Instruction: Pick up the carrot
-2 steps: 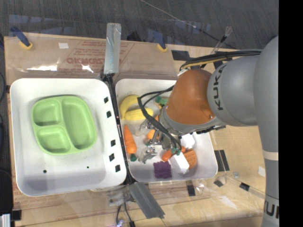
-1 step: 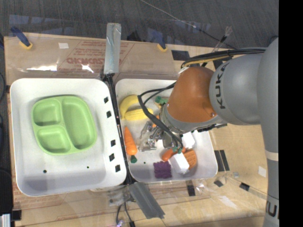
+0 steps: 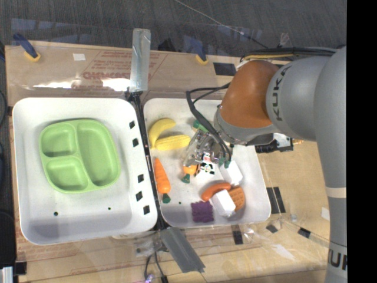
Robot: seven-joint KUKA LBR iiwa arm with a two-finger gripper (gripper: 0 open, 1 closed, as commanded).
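Note:
The carrot (image 3: 161, 177) is orange with a green stem end. It lies lengthwise against the left wall of the right bin (image 3: 259, 181), stem toward the front. My gripper (image 3: 199, 155) hangs over the middle of that bin, a short way to the right of the carrot and apart from it. The grey arm with its orange band (image 3: 250, 96) hides the bin's back right part. A small orange bit (image 3: 189, 170) shows at the gripper's lower end; what it is I cannot make out.
A banana (image 3: 160, 126) and a yellow corn cob (image 3: 172, 141) lie just behind the carrot. A purple block (image 3: 202, 211), an orange-and-white toy (image 3: 222, 197) and a white block (image 3: 234, 172) crowd the front right. The left bin (image 3: 26, 175) holds a green divided plate (image 3: 79, 155).

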